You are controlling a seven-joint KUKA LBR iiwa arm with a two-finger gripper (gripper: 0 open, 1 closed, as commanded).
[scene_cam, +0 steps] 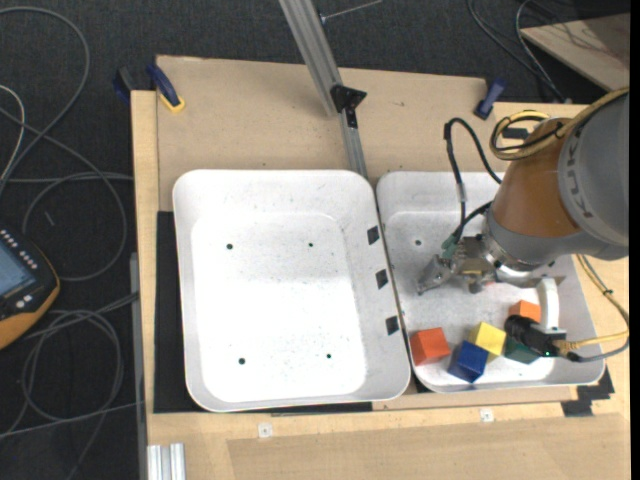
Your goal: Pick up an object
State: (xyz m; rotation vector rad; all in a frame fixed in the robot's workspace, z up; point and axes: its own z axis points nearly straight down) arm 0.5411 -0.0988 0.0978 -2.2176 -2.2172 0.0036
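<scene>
blocks (455, 352) in right bin (405, 206), front

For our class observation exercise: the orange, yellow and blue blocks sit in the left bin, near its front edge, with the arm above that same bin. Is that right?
Not quite. The camera view shows the orange block, yellow block and blue block in the right bin, not the left. The rest holds: they lie near its front edge, with the arm above that bin.
</scene>
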